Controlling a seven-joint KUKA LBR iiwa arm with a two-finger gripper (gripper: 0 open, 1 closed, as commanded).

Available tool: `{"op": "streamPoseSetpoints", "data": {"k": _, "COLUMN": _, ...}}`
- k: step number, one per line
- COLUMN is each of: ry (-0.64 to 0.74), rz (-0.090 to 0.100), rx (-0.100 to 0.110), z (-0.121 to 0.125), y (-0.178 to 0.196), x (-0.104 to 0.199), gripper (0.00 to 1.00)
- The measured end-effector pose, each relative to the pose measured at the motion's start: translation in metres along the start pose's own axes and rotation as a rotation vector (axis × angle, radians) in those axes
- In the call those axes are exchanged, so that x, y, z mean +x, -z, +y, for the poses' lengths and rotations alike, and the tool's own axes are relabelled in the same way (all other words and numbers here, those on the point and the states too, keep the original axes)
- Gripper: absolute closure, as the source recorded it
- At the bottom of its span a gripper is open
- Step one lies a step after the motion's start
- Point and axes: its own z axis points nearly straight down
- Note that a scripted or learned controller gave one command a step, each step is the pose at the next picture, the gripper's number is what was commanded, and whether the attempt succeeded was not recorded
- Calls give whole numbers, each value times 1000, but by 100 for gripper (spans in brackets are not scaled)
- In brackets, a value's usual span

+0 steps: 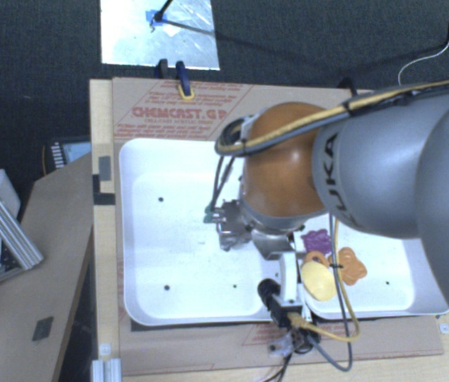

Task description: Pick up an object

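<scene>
The grey arm with its orange band (284, 161) reaches in from the right and hangs over the divide between the two white bins. Its wrist and gripper (248, 233) sit low near the left bin's right side, seen from above so the tips are hidden. In the right bin (396, 293), just right of the gripper, lie a yellow rounded object (318, 279), an orange piece (350, 267) and a purple piece (317, 239), close together.
The left bin (169, 237) shows bare white floor with small dark dots. Cables and a black connector (271, 297) hang at the bins' front edge. A cardboard sheet (177, 110) lies under the bins. A metal frame (1, 221) stands at the far left.
</scene>
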Motion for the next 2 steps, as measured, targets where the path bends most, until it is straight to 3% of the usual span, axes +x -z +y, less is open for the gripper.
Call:
{"op": "streamPoseSetpoints", "data": {"k": 1, "ry": 3, "rz": 1, "rx": 1, "z": 0, "y": -15, "x": -53, "gripper": 100}}
{"op": "streamPoseSetpoints", "data": {"k": 2, "ry": 8, "rz": 5, "rx": -2, "z": 0, "y": -4, "x": -49, "gripper": 100}}
